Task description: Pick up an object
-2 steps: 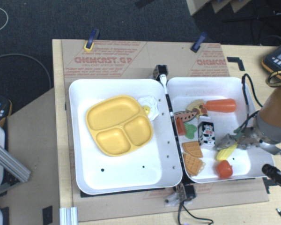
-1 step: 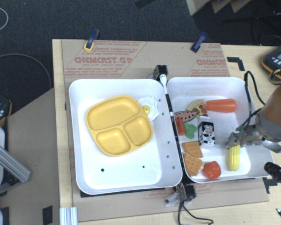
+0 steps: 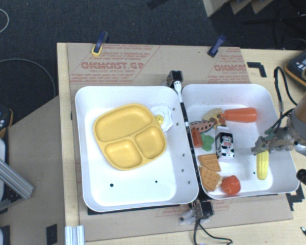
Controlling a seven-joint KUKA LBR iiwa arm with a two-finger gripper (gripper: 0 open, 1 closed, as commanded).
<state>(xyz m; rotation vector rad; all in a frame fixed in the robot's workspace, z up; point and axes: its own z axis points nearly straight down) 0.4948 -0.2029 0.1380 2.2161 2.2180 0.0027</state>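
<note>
Holding toy food, right bin [image 3: 229,90]; left, tray [image 3: 130,136].

Tray [image 3: 128,137] in left bin [image 3: 86,152]; toys fill right bin [image 3: 245,92].

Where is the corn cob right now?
The corn cob lies in the right bin near its right wall, just below the gripper, right of the tomato.

Arm [image 3: 305,121] cut off at right edge, tool [image 3: 262,146] too blurred to read.
</note>
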